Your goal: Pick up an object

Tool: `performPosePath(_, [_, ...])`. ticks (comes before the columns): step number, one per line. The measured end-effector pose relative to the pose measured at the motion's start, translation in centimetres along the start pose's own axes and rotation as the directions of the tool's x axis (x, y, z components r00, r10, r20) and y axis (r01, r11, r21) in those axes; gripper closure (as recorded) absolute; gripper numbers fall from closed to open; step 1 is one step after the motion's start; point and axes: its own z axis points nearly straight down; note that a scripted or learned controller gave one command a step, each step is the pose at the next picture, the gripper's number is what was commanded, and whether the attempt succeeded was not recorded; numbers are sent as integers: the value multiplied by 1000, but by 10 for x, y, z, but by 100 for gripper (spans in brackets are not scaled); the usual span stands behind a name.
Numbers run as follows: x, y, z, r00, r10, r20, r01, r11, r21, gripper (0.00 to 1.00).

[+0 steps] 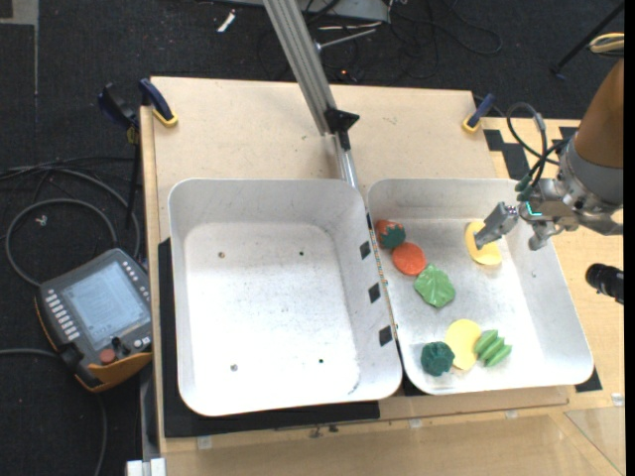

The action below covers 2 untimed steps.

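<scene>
At the right of the frame the gripper hangs over the right bin, fingers spread apart, one finger touching a yellow piece at the bin's upper middle. Orange and green toys lie lower left of it.

No text, label, brand, number or sign can be read anywhere. The handheld control pendant, on the floor just left of the left white bin, has a lit screen and rows of keys, but whatever they carry is too small and blurred to make out.
</scene>
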Motion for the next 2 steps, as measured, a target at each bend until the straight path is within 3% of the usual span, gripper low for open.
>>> performPosePath(2, [10,3,99,1000,1,-1,-1,1000,5,0])
